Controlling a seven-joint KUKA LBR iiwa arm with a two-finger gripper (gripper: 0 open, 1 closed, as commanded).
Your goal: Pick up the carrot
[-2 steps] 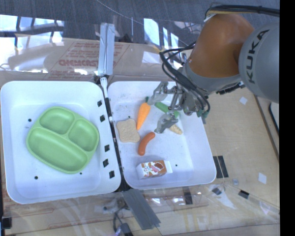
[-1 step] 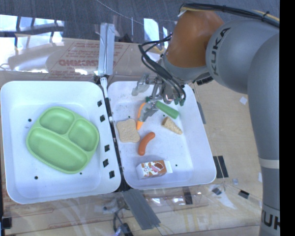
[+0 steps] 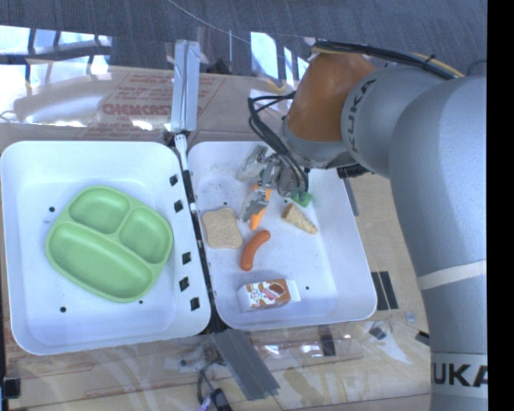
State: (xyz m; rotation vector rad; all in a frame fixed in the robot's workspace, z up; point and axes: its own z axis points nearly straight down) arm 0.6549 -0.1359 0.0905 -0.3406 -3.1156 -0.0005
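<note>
Grey KUKA arm (image 3: 428,187) reaches in from three o'clock over two glossy white bins (image 3: 334,302) on a wooden bench; the left bin holds a matte green three-compartment plate (image 3: 110,242). In the right bin lie a square bread slice (image 3: 222,228), a smooth sausage (image 3: 254,249) and a printed packet (image 3: 267,294). The metal gripper (image 3: 260,197) has its fingers closed on the small orange carrot (image 3: 258,219), long axis running one o'clock to seven, at the bin's centre.

Robot lab, KUKA arm (image 3: 428,169), white bins (image 3: 17,229)

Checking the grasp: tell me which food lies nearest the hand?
The carrot, small and orange, right at the hand; the sausage lies lower.
</note>
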